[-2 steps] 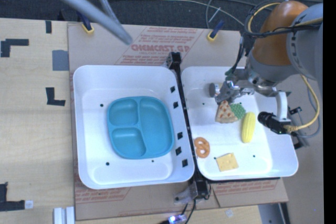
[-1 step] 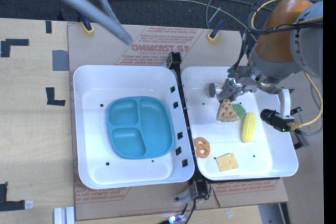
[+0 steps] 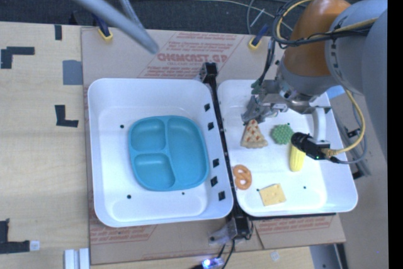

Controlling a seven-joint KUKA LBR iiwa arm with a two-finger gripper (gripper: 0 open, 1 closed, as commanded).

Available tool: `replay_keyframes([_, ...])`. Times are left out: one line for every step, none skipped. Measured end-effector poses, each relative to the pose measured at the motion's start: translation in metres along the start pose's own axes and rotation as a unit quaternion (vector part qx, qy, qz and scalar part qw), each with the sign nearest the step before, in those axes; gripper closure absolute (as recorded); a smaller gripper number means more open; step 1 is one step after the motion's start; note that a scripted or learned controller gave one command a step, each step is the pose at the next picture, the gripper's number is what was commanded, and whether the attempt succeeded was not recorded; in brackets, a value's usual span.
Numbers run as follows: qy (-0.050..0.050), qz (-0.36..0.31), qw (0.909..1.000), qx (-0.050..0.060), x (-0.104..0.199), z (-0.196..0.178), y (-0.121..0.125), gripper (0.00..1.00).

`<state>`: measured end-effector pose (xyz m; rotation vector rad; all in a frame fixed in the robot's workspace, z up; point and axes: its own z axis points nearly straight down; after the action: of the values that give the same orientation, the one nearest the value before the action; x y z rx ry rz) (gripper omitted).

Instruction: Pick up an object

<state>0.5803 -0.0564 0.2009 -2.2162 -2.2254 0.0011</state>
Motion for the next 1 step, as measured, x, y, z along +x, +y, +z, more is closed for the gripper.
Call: replay_keyframes([0.001,-0.001,1.0000,0.000,0.0545,-0.0124,0.0023,1.00])
